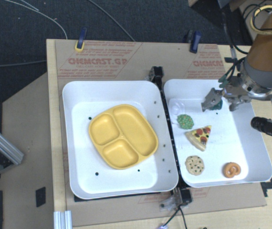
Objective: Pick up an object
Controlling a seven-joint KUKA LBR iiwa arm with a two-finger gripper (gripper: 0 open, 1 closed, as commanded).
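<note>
In the camera view, 2 shallow white bins sit side by side on a brown cardboard-covered bench [102, 61]. The left bin [76, 128], in the centre-left of the frame, holds a yellow divided plate [122, 136] with 3 compartments, lying tilted on the bin floor. The right bin [250, 147], in the right half of the frame, holds 4 small toy foods: a green broccoli piece [185, 121] near its left wall, a pizza slice [199, 137] just below and to the right of the broccoli, a chocolate-chip cookie [194, 165] lower down, and a small glazed donut [231, 169] near the lower right of that bin, well apart from the cookie. The grey arm with its orange band [267, 42] enters from the upper right of the frame, and the gripper [222, 99] hangs over the upper part of the right bin, above and to the right of the broccoli and pizza slice. Its fingers point to the left; a dark finger [211, 100] shows, but how far apart the fingers stand cannot be made out, and nothing can be seen between them. 2 blue clamps [194, 40] grip the top edge of the bench.
</note>
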